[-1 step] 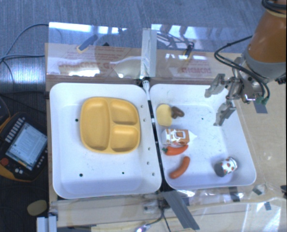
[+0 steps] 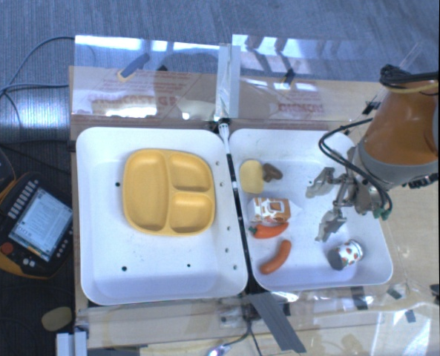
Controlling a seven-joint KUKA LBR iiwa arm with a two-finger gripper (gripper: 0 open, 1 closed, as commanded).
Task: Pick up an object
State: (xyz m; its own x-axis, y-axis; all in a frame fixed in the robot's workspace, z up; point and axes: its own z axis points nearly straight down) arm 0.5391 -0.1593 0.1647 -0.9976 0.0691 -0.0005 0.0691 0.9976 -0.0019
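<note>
My gripper (image 2: 324, 205) hangs over the right bin (image 2: 309, 277), its two fingers spread apart with nothing between them. Just below it, near the bin's front right corner, lies a small grey and red-and-white object (image 2: 345, 255). Along the bin's left side sit a pale yellow lump (image 2: 251, 174) with a brown piece (image 2: 271, 173) beside it, a white and orange carton (image 2: 269, 210), a small orange carrot-like piece (image 2: 267, 231) and a red-orange sausage (image 2: 275, 256). The gripper touches none of them.
The left bin (image 2: 101, 265) holds a yellow sectioned tray (image 2: 168, 190). A raised divider (image 2: 235, 206) separates the two bins. The orange-banded arm (image 2: 405, 128) covers the right bin's far right side. A pendant and cables lie on the floor at the left.
</note>
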